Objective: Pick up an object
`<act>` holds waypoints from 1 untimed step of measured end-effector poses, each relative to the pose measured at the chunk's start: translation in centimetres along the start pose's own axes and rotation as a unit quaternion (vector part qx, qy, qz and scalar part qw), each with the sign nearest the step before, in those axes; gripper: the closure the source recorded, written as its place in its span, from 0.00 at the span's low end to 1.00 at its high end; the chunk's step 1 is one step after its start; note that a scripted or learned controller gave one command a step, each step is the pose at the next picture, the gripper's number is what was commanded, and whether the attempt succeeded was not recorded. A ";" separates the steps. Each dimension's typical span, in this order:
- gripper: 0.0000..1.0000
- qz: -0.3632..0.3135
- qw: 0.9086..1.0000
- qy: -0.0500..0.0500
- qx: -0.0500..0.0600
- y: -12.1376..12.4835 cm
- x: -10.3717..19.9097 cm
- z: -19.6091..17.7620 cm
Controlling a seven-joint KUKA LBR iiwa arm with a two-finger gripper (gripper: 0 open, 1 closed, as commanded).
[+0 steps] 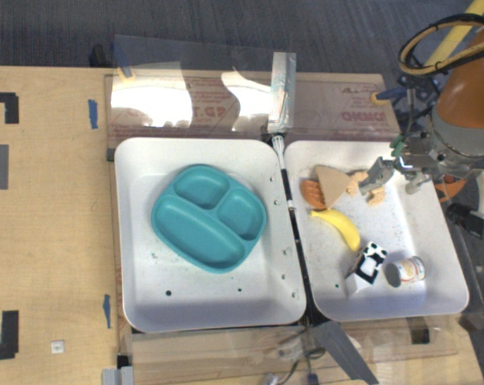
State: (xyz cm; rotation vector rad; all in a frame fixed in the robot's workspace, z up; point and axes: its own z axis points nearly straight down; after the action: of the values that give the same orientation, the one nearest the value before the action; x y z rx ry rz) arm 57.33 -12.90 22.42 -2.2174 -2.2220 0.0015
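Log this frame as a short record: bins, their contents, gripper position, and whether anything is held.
left bin: teal divided plate
right bin: banana, tan wedge, orange piece, small can, black-and-white block
gripper: over the upper part of the right bin, beside the tan wedge
held: nothing seen between the fingers
arm: enters from the right of the view

faint red print on cardboard sheet (pixel 225 103), too blurred to read
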 end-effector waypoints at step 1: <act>0.00 0.003 1.000 0.000 0.000 -9.5 -4.2 9.7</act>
State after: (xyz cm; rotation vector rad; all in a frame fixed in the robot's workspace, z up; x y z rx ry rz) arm 47.84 -17.15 12.69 -2.2239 -2.2163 0.0023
